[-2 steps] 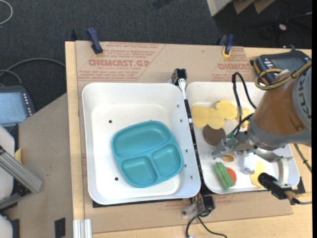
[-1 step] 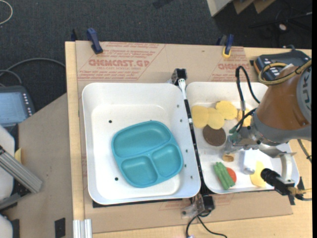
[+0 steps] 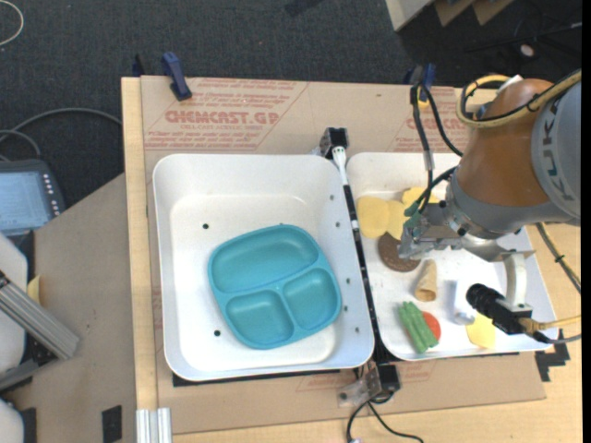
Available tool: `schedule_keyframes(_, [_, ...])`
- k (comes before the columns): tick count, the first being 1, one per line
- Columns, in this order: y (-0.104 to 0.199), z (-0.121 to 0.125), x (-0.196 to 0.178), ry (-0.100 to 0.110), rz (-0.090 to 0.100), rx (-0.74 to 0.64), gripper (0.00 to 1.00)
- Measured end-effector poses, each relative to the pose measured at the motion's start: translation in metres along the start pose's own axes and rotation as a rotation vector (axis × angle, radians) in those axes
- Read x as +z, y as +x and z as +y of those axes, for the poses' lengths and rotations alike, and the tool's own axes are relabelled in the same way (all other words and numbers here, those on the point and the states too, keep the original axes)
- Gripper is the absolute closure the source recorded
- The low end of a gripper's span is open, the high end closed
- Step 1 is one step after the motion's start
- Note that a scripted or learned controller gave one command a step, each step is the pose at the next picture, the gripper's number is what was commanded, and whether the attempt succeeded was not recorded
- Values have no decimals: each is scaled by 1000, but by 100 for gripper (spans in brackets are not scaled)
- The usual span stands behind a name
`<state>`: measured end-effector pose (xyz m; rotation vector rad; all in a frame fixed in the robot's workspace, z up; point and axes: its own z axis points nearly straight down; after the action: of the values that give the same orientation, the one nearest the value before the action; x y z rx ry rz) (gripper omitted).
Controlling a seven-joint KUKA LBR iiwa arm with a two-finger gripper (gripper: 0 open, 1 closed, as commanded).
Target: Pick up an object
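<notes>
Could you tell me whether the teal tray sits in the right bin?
No, the teal tray lies in the left bin.

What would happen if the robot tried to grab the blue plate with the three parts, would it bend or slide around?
The blue plate looks like moulded hard plastic, so it would probably stay stiff rather than bend. It lies flat in the left bin, so it likely would not roll or tip. Its glossy surface and low, wide rim could be slippery and hard to pinch, so it may just slide.
</notes>
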<state>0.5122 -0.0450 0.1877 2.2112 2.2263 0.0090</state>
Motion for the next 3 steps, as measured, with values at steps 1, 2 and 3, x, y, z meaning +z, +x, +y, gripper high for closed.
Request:
schedule_keyframes(1, [-4, -2, 3, 7, -1, 7, 0])
schedule_keyframes(2, [-52, -24, 78, 16, -3, 13, 0])
schedule_keyframes(3, [-49, -21, 63, 4, -3, 9, 100])
